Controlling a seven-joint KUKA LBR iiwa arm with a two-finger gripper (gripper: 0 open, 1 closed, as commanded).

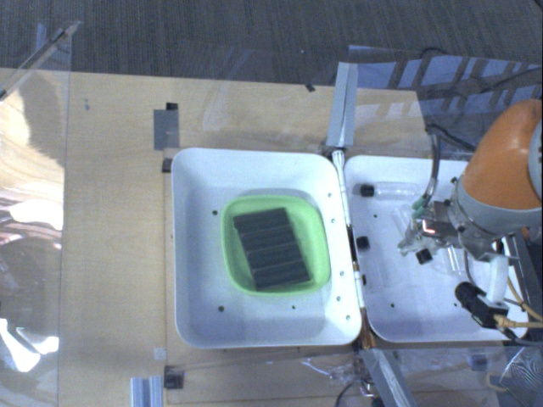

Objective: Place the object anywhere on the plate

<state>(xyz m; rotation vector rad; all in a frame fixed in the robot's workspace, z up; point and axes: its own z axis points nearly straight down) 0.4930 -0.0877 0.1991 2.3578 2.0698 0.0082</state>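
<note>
A dark ridged block lies on the green plate.

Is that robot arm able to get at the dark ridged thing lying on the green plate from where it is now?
Probably yes. The dark ridged object lies uncovered on the green plate in the left bin, open from above. The gripper hangs over the right bin, with a low divider between.

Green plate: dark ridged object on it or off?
On. The dark ridged block lies flat inside the green plate, left bin.
</note>
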